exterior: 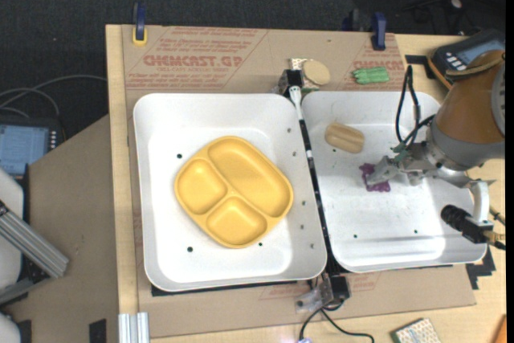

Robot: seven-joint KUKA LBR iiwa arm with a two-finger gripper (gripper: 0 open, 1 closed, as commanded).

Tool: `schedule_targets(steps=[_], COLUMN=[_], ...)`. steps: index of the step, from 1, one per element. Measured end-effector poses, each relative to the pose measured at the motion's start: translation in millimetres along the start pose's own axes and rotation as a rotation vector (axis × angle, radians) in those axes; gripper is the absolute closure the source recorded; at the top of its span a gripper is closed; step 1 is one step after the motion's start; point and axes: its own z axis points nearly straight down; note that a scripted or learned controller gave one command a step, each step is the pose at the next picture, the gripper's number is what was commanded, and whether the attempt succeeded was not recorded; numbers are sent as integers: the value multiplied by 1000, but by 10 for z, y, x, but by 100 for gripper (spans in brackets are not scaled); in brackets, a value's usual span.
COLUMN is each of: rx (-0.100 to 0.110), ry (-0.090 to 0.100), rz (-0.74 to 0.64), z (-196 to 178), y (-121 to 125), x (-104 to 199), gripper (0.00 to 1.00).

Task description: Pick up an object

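Two bins sit side by side on the bench. The left bin holds a three-compartment tray, lying near its middle with one large compartment toward the back and two smaller ones toward the front and left. In the right bin, a rounded block lies near the back left corner. A small crumpled object lies in front of it and to its right, near the bin's middle. The gripper is just right of that object, with the arm reaching in from the right. Behind the right bin, a small flat item lies on the bench.
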Motion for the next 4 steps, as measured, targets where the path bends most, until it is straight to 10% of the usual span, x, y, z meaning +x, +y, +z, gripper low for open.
schedule_targets(steps=[1,3,4], rx=[0,-2,-6], ry=[0,1,1], rz=[-3,0,-1], z=[110,87,-14], y=[320,-350,-334], x=[-60,645,643], gripper=[0,0,100])
